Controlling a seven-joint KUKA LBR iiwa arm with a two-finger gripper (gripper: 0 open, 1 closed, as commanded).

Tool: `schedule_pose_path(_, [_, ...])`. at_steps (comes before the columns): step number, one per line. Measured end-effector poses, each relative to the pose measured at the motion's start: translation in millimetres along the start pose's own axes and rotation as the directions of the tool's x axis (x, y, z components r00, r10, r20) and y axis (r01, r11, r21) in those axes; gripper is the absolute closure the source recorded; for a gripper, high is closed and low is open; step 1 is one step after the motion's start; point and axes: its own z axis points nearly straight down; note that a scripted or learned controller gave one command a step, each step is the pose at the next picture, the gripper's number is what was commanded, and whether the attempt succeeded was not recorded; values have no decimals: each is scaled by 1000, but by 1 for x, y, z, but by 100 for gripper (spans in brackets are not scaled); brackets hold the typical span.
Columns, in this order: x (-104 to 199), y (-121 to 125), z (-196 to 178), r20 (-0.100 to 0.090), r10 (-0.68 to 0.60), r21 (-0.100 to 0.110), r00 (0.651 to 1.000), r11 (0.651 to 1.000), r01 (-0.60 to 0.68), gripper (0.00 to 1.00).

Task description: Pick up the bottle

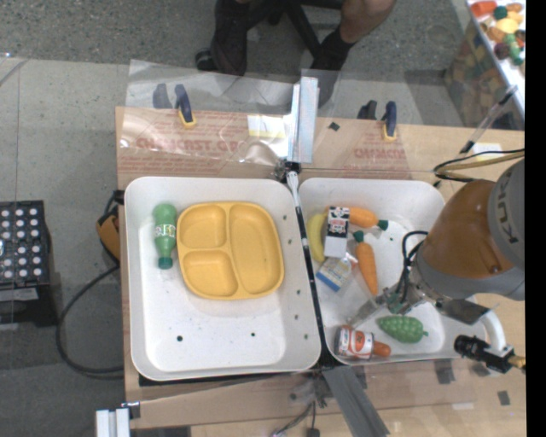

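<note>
The green bottle [164, 234] lies flat in the left bin [213, 354], near its left wall, with its long axis running toward and away from the camera: the rounded wide end is at the far side, the narrow neck at the near side, and a white label wraps its middle. Just to its right sits a yellow divided plate [229, 249] with three compartments.

Across the divider, the right bin [409, 192] holds a banana [316, 236], a small carton [339, 224], two carrots [368, 266], a blue-and-white packet [334, 273], a red-and-white can [355, 342] on its side, and a green bumpy toy [403, 328]. The gripper [394, 299] is down in this bin, well apart from the bottle, just above the green toy; whether its fingers are spread or closed I cannot tell from here.

The bins rest on a wooden bench [495, 393], with clear plastic sheeting [213, 136] clamped along the far edge by blue clips [182, 104]. Grey speckled floor surrounds it, and someone's legs [281, 26] stand beyond
</note>
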Motion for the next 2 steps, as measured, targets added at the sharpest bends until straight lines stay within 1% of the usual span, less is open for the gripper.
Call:
schedule_pose_path(1, [-1, 0, -10, 1, 2, 0, 1000, 1000, -2, 100])
schedule_pose_path(2, [-1, 0, -10, 1, 3, 0, 1000, 1000, -3, 0])
